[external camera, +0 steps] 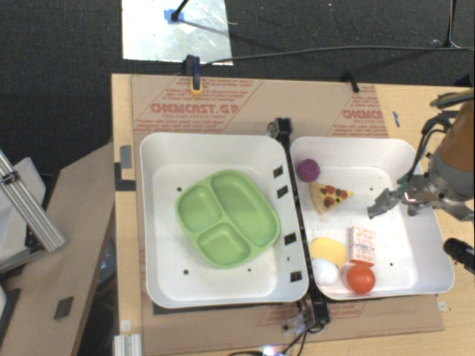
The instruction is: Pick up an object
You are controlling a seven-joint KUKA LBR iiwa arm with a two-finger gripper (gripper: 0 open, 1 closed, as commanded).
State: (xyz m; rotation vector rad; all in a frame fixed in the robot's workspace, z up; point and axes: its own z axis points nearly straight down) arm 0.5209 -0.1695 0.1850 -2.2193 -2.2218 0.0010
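The hand (pixel 392 201) hangs over the right bin (pixel 404 154), its grey fingers (pixel 380 205) parted a little with nothing between them. Taking the pizza slice (pixel 329 196) as the landmark: the hand lies to its right, near but apart from it. The purple ball (pixel 308 170) sits just up and left of the slice, close to the bin's left wall. Below the slice and to its right lies the small red-and-white carton (pixel 362 245), with the yellow piece (pixel 329 251) beside the carton's left edge. Further below come the white egg (pixel 325 272) and the red tomato (pixel 360 279), side by side. Left of the slice, across the divider, the left bin (pixel 159 162) carries a green compartment tray (pixel 226 217) on the desk (pixel 126 199).
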